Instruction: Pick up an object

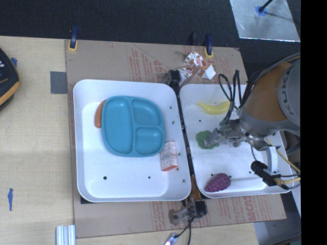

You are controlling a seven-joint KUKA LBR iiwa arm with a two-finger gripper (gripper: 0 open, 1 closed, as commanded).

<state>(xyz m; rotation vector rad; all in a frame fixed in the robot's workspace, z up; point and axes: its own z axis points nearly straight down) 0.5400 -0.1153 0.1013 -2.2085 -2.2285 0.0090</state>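
My gripper low in the right white bin, touching the green soft toy, yellow banana near the far edge, purple grape bunch near the front edge, open floor between.

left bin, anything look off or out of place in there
Slightly. An orange item is mostly hidden under the left edge of the blue divided plate, and a small packet lies tilted against the plate's lower right corner. Nothing looks spilled or broken.

I see the wooden bench bearing a cardboard sheet, with two white bins side by side on it.
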